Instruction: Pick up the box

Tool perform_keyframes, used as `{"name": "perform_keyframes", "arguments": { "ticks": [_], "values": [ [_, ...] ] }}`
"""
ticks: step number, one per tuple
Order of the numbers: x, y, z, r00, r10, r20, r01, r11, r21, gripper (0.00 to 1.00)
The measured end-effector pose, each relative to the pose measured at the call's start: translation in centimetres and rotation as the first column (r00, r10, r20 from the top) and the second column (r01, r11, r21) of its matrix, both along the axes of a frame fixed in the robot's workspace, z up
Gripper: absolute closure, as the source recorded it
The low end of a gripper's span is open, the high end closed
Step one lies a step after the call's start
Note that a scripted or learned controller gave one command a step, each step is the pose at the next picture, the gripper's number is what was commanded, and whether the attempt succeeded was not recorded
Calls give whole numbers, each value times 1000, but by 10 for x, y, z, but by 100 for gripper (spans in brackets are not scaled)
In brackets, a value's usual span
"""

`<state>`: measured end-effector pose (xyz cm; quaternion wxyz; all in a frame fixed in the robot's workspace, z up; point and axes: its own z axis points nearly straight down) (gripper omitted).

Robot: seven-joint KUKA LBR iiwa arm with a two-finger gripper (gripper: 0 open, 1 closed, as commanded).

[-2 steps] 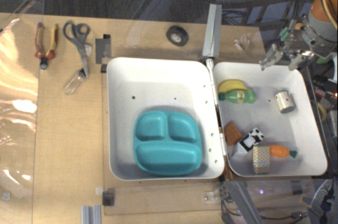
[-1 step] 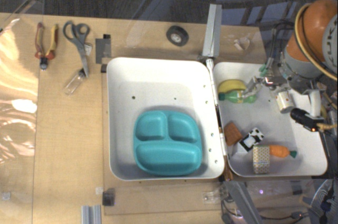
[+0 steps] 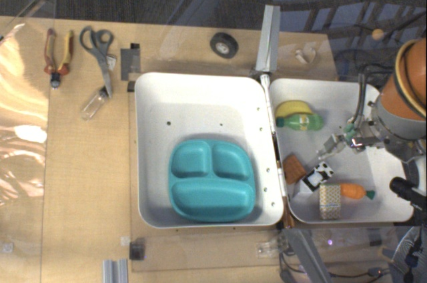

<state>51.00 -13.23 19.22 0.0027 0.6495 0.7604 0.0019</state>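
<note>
1. While the arm (image 3: pixel 407 98) reaches over the right bin (image 3: pixel 347 91), its gripper (image 3: pixel 325 153) hangs above the small black-and-white box (image 3: pixel 318 176); the claw's state cannot be told.
2. Beside the box lie a carrot (image 3: pixel 353 192) and a mesh-patterned block (image 3: pixel 329 201).
3. A teal divided plate (image 3: pixel 212 180) sits in the left bin (image 3: pixel 200 91).

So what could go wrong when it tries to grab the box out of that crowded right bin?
1. The box lies against the toy carrot, so the gripper might bump or pinch the carrot instead.
2. The small black-and-white item and the brown piece sit close by and could be knocked aside.
3. The box lies near the bin's front wall, leaving little room for the fingers.
</note>
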Motion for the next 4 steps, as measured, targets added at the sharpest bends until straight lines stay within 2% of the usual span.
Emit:
{"name": "perform_keyframes", "arguments": {
  "ticks": [1,2,3,4],
  "values": [
    [-17,-21,-73,970,244,11,-244,970,-4,0],
    [-4,29,-81,943,328,51,-326,944,-44,0],
    [64,16,-83,998,49,31,-49,999,-3,0],
    [0,30,-43,1000,31,0,-31,1000,0,0]
  ]
}}
